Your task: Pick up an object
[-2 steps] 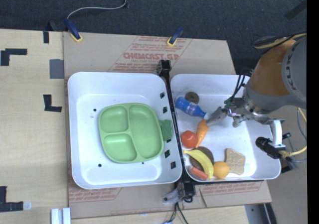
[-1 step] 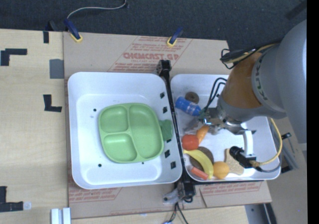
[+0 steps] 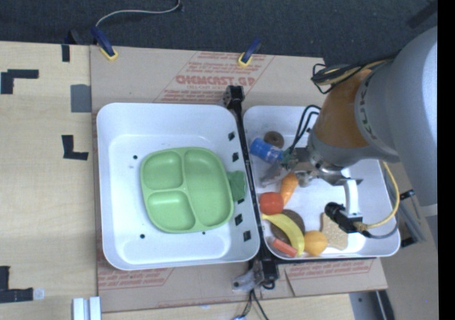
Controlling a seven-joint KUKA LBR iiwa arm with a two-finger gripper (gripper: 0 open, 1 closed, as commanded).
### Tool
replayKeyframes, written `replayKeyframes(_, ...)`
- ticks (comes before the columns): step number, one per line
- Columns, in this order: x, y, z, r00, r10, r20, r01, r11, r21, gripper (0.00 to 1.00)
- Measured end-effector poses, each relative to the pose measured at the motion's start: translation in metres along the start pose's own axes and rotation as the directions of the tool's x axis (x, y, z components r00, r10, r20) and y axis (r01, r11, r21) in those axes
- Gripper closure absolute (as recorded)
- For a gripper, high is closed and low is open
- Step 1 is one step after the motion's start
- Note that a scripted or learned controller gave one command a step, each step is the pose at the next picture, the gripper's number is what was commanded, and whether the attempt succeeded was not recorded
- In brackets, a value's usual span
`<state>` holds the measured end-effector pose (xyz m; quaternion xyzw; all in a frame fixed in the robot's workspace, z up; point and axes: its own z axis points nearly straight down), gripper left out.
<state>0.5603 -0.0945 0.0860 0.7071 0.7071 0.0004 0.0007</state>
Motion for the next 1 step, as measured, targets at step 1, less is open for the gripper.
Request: replayKeyframes(1,-0.0012,0.0003,-0.0098,1.0,0.001,0.003,-0.001,1.0,-0.002,1.0)
